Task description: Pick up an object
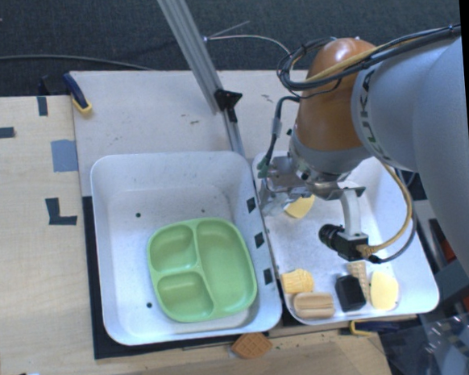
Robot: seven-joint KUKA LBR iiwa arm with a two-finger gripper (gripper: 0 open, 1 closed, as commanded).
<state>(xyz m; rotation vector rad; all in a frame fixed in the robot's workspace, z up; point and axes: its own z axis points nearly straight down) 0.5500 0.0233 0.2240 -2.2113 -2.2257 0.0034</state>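
Over the right bin (405,295), arm bent downward, gripper (293,192) just above a yellow piece (301,208), grip state unclear.

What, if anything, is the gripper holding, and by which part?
It cannot be told: the gripper sits directly over a pale yellow piece, its grip hidden by the arm.

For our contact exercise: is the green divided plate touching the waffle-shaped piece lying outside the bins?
Apart. The camera view shows the green plate inside the left bin, while the waffle piece lies beyond the bin's front rim.
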